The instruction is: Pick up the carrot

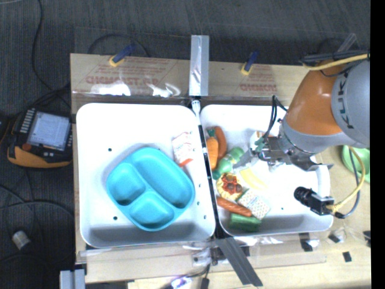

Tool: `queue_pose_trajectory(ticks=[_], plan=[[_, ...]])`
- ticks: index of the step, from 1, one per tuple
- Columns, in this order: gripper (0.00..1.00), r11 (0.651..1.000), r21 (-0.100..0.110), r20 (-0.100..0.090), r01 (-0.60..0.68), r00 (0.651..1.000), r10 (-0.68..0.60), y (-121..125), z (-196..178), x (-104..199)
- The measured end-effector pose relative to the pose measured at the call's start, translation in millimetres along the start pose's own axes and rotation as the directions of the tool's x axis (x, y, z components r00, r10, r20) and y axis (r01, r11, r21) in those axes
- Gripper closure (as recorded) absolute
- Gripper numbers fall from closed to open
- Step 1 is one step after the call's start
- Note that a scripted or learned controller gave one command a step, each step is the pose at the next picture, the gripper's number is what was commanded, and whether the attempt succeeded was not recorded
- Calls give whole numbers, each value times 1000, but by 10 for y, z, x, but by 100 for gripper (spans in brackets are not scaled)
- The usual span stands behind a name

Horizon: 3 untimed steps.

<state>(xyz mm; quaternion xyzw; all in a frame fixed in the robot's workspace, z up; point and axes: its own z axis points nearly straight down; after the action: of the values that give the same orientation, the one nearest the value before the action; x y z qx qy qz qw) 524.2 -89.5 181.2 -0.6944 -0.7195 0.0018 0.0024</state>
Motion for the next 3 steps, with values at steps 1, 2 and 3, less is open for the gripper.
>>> queue_pose_trajectory(ticks=[1,2,3], plan=[[0,979,-1,1,-202,979,202,51,0,608],[0,978,2,2,-207,978,207,-377,6,1084],[100,978,9,3,-207,978,207,-378,-55,1088]])
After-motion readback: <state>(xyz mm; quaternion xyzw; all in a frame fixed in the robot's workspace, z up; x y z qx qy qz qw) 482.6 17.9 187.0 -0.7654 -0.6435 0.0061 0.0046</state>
